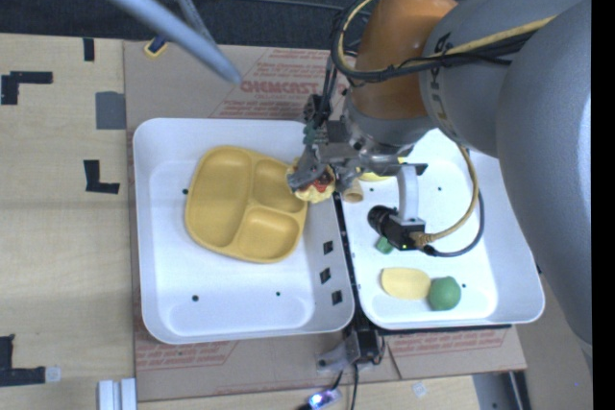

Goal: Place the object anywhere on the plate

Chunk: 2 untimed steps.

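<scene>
1. 2 shallow white bins are seen side by side on the worktop [58, 235], the left bin [159, 302] and the right bin [514, 298] touching along their inner walls.
2. a yellow plate [240, 202] with 3 compartments is laid in the left bin, tilted slightly, towards that bin's upper right part.
3. the arm [519, 62], grey with an orange band [399, 38] above the wrist, is reached in from the right and is held over the seam between the bins.
4. the hand [317, 176] is positioned just at the plate's right edge, above the dividing wall.
5. a small yellow object with a red patch [313, 188] is seen at the fingertips, touching or just beside the plate's right rim; whether it is truly gripped cannot be told, and how wide the hand is set cannot be told either.
6. in the right bin a pale yellow oval piece [404, 282] is laid near the front wall, with a green round piece [444, 293] just beside it on its right.
7. a small green item [383, 246] is partly hidden under a black fitting [396, 227] on the arm's cable.
8. a sheet of printed cardboard [279, 82] is spread under both bins.
</scene>
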Motion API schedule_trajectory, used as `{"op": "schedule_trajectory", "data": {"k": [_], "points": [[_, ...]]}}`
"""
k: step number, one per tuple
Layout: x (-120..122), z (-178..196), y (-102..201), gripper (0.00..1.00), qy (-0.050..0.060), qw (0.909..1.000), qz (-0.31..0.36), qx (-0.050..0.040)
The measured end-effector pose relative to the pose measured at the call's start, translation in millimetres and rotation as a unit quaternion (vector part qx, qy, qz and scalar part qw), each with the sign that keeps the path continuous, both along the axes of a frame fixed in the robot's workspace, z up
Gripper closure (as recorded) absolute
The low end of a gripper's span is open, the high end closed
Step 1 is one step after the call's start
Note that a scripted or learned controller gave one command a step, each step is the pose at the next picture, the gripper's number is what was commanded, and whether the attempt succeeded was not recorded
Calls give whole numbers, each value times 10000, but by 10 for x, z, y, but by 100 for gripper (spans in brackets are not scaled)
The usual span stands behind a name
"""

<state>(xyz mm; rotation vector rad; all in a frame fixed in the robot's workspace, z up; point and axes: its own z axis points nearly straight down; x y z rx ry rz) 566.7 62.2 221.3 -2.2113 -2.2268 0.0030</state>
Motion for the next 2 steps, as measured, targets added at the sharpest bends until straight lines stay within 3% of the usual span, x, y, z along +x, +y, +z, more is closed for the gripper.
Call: {"op": "schedule_trajectory", "data": {"k": [1, 2], "points": [[-115, 82, 463, 100, -9, 10000, 0, 1], [-111, 78, 432, 0, -8, 10000, -20, -8]]}}
